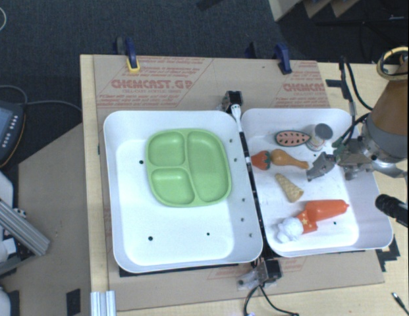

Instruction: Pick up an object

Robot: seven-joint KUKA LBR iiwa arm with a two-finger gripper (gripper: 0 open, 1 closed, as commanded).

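Brown cardboard-topped surface (191, 78) carries two shallow white plastic bins side by side. Left bin (125, 242) holds a pale green three-compartment plate (189, 167), roughly centred. Right bin (342, 239) holds the small stuff: an orange-red toy carrot w/ a white end (316, 214) near the front, a brown toy drumstick (288, 158) mid-bin w/ a small red piece touching its left end, a tan ridged cone (290, 187) between those two, a watermelon-slice toy (291, 137) and a little grey can (322, 133) at the back. Grey arm w/ orange band enters from the right; its tool (321, 166) sits low over the right bin, just right of the drumstick's thin end. Tool state: can't tell, too dark and small. Nothing visibly gripped. Step looks like approach/aim, pre-grasp. Next probably needs lining up over one item, likely the drumstick, then descending and closing.
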